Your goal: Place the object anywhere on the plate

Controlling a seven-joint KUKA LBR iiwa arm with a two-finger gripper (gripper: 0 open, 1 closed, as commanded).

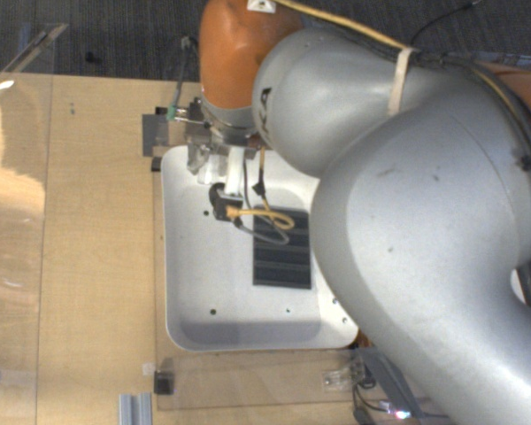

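Black ribbed rectangular block (pixel 281 253) lies flat toward the shallow white plastic bin's (pixel 195 312) right edge, ungrasped. The grey metal gripper (pixel 209 161) hangs over the far edge, probably lining up. I cannot tell whether it is open or closed.

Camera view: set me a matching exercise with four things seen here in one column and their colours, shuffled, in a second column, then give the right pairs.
Things:
1. bin
2. ribbed slab lying in the bin
3. band above the wrist
4. bench top

Colours:
A. pale wood
B. orange
C. white
D. black

Pairs: 1-C, 2-D, 3-B, 4-A.
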